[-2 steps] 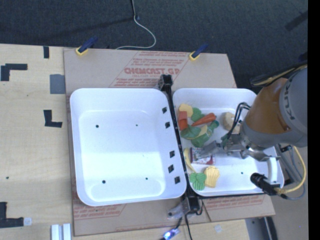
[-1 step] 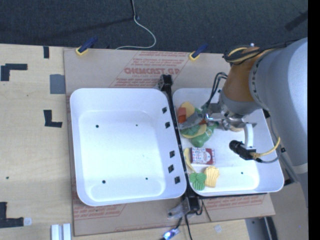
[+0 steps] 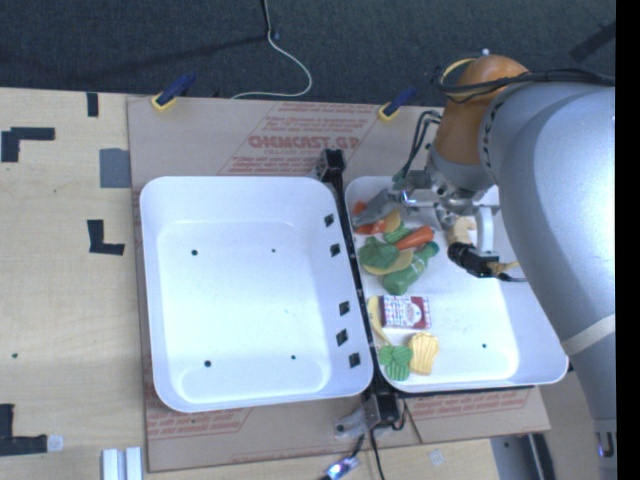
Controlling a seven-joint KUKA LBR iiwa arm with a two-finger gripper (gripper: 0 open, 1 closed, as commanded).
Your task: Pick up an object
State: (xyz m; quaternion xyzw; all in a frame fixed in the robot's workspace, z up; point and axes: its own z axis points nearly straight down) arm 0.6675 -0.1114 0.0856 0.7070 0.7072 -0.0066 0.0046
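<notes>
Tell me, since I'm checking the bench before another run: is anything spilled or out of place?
Nothing stands out. The toy items all lie inside the right bin, crowded against the wall it shares with the left bin; nothing has spilled onto the bench.

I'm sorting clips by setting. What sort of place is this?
Likely a robotics lab test bench: a grey arm reaches over two white bins set on cardboard, the right bin holding toy food, with black tape marks on the bench.
</notes>
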